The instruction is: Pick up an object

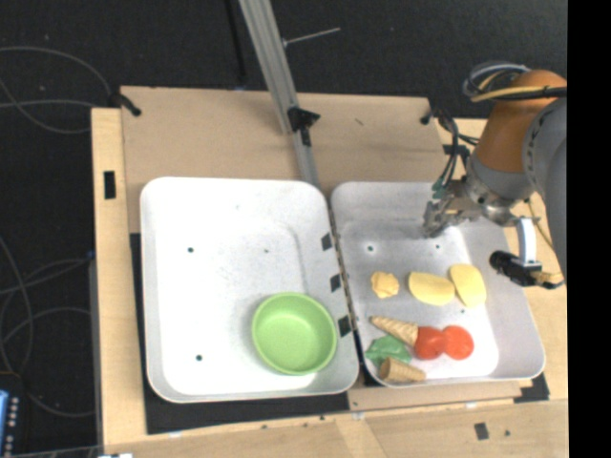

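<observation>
The right bin holds several toy foods: a small yellow piece, a yellow oval, another yellow piece, a red tomato-like pair, an ice-cream cone, a green leafy item and a second cone. My gripper hangs over the back of the right bin, above bare floor and well behind the yellow pieces. Nothing shows between its fingers.
A green bowl sits in the front right corner of the left bin. A metal pole slants up from between the bins. The bench edge runs along the left.
</observation>
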`<move>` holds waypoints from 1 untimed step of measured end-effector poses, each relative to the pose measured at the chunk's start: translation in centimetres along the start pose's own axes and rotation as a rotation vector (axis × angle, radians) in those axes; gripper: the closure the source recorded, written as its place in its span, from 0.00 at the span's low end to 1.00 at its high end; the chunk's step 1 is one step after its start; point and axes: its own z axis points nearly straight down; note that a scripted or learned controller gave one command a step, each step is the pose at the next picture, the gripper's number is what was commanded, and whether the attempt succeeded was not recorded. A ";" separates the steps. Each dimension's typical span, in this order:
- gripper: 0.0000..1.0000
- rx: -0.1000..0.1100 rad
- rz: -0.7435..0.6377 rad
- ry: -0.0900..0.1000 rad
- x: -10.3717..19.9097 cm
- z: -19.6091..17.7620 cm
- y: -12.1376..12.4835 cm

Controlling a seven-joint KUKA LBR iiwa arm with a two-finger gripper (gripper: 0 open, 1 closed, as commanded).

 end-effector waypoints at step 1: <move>1.00 -0.004 0.004 0.006 -1.0 -5.2 0.4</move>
